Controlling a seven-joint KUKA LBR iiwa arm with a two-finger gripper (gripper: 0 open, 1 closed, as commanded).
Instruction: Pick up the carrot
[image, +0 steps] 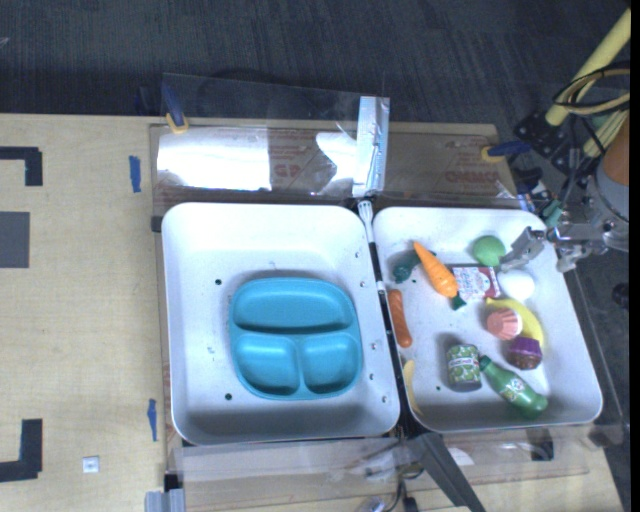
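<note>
The carrot (436, 271) is orange with a dark green top. It lies slantwise in the upper left part of the right bin (580, 345), its green end pointing down-left. My gripper (544, 248) hangs over the bin's upper right corner, well to the right of the carrot. Its fingers (520, 247) stand open with nothing between them. A green ball (488, 249) lies between the gripper and the carrot.
Near the carrot are a white and red packet (472, 282), a white egg (519, 286), a banana (528, 320), a green can (463, 364) and a green bottle (515, 389). A sausage (399, 317) rests by the bin's left wall. The left bin (190, 260) holds a blue divided tray (295, 335).
</note>
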